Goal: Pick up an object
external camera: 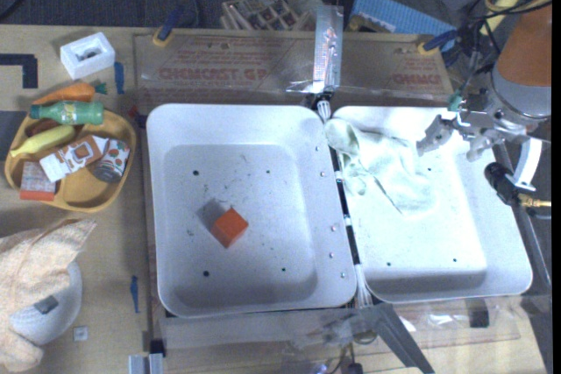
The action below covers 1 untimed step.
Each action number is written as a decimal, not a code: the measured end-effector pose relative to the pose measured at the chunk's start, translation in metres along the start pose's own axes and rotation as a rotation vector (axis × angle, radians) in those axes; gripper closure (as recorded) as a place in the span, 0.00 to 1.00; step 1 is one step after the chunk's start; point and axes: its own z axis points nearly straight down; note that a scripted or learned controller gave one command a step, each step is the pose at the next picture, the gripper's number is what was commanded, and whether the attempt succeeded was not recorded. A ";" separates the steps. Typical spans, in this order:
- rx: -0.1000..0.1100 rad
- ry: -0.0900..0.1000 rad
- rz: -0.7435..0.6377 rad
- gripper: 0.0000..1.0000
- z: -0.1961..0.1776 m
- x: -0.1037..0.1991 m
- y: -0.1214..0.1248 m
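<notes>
The left bin [166,188] holds an orange cube [231,227] near its middle. The right bin [491,267] holds a pale cloth [386,166] at its far left. The tool [456,131] hangs over the right bin's far edge; grip unclear. A yellow bowl [88,193] of groceries sits far left.

Orange block [231,228] in left bin [175,136], cloth [381,166] in right bin [491,271]

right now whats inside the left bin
One orange block lies on the floor of the left bin, beside its own dark shadow. Nothing covers it; only specks mark the rest of the floor.
</notes>
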 end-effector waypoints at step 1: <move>-0.009 -0.002 -0.172 0.00 0.101 0.041 0.011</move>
